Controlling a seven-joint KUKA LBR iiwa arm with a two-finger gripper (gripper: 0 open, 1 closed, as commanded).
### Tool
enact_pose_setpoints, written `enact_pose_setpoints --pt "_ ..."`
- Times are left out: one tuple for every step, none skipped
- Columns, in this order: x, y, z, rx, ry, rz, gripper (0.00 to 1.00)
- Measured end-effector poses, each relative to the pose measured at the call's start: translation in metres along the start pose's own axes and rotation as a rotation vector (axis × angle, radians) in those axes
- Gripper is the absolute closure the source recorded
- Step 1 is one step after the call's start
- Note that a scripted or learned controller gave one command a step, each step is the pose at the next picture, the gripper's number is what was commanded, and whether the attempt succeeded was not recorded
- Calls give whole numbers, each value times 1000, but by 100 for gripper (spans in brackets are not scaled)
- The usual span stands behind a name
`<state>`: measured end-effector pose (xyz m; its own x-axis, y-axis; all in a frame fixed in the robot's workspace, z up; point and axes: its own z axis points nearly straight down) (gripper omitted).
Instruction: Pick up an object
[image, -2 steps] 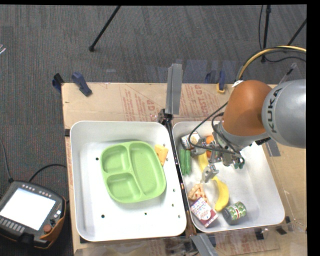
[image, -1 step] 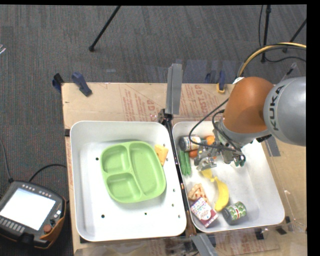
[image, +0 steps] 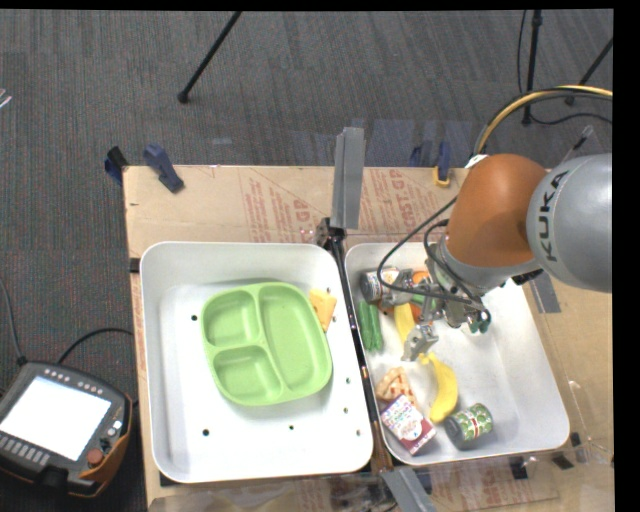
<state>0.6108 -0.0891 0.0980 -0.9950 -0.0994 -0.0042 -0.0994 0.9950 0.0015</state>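
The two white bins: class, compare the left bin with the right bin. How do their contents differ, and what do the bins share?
The left bin holds a green divided plate and a yellow wedge; the right bin holds many small items, among them a banana and a green can. The tool hangs over the right bin, not the left bin. Both are shallow, white and rectangular.

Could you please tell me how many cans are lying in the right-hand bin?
2: one green can near the bin's front right corner, one silver can at its rear left, beside the arm; more may be hidden under the arm.
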Motion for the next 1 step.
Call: enact_pose_setpoints --pt "35 -12 10 1 3 118 0"
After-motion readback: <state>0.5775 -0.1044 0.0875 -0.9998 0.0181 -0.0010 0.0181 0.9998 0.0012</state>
